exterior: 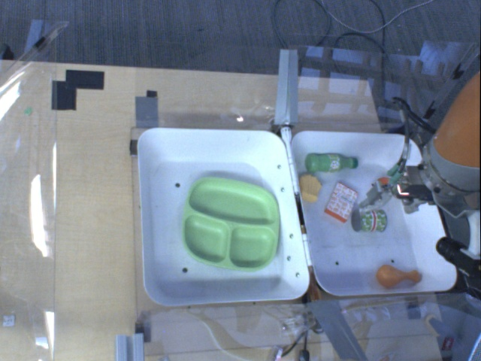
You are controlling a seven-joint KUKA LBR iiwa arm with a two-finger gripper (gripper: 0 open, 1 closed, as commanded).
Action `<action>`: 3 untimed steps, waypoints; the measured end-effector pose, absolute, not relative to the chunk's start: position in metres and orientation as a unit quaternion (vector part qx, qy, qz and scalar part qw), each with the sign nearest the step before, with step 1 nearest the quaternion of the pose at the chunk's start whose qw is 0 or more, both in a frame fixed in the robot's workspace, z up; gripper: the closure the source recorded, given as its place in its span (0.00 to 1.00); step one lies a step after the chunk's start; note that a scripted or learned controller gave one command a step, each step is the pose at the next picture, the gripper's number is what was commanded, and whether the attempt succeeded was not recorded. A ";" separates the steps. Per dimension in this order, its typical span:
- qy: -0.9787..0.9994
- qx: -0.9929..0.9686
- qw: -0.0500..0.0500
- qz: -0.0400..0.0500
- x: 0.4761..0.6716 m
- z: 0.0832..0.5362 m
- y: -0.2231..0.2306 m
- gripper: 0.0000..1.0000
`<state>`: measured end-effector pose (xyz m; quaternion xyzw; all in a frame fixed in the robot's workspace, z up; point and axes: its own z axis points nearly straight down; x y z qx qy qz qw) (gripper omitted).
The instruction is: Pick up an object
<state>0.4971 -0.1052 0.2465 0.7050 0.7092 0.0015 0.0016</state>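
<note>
The right bin (443, 277) holds several objects. A green bottle (331, 162) lies on its side at the back, with a small yellow item (310, 186) just in front of it. A red and white packet (340, 201) lies near the middle. A small green and white can (371, 220) lies to the right of the packet. An orange drumstick-shaped toy (396, 276) rests near the front wall. My gripper (385, 192) hangs low over the right bin, just above and behind the can, with nothing seen held in it.
The left bin (158, 269) contains a light green divided tray (229, 222). A metal divider (286, 89) stands behind the seam between the bins. The arm's grey and orange body (458, 141) covers the right bin's far right side. Cables run across the floor behind.
</note>
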 end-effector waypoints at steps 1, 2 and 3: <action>0.738 0.675 0.003 0.002 0.511 0.121 -0.128 0.00; 0.694 0.720 0.003 0.003 0.569 0.088 -0.113 0.00; 0.755 0.656 0.005 0.003 0.599 0.089 -0.092 0.00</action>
